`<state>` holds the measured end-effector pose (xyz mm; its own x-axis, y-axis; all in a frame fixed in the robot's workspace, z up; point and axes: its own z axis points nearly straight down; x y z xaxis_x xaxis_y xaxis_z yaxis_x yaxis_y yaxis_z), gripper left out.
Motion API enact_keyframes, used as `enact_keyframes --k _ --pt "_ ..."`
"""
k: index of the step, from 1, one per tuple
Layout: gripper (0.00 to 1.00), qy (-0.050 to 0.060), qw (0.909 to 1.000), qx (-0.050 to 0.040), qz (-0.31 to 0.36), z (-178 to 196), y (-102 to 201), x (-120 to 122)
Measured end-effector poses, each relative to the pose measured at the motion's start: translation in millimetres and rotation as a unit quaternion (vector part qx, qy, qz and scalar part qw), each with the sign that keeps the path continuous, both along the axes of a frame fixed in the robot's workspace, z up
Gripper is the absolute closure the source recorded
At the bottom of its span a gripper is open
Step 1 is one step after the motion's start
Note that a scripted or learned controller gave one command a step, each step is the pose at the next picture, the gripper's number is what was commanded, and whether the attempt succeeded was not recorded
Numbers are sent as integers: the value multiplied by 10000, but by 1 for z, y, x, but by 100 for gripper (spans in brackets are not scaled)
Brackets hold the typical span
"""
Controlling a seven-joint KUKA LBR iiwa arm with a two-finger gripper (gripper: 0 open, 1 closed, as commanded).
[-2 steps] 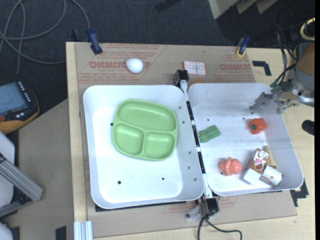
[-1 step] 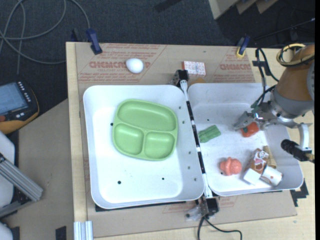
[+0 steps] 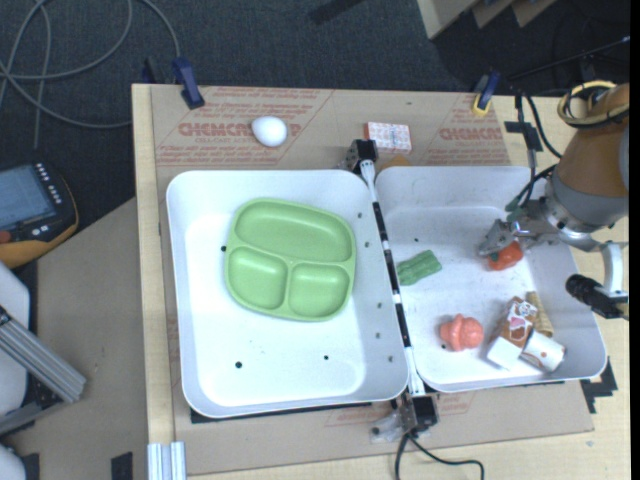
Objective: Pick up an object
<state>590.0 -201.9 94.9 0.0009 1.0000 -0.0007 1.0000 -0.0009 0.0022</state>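
My gripper (image 3: 505, 240) is low over the right bin (image 3: 440, 193), near its right side. A small red-orange object (image 3: 508, 257) lies directly under the gripper tip and touches or nearly touches it. A green flat piece (image 3: 418, 267) rests near the bin's left wall. A pink-orange lumpy toy (image 3: 461, 333) sits toward the front. At the front right corner lie a small printed carton (image 3: 520, 321) and a white cylinder-like item (image 3: 541, 351).
The left bin (image 3: 200, 298) holds a green divided plate (image 3: 291, 259). Outside the bins, on the cardboard at the back, rest a white egg-like ball (image 3: 269, 130) and a small patterned box (image 3: 389, 136). The arm's orange band (image 3: 598, 163) rises at the right edge.
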Motion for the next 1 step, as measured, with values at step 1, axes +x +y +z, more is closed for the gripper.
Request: enact_keyframes --k 1 --pt "100 0 10000 7 15 -10 77 70"
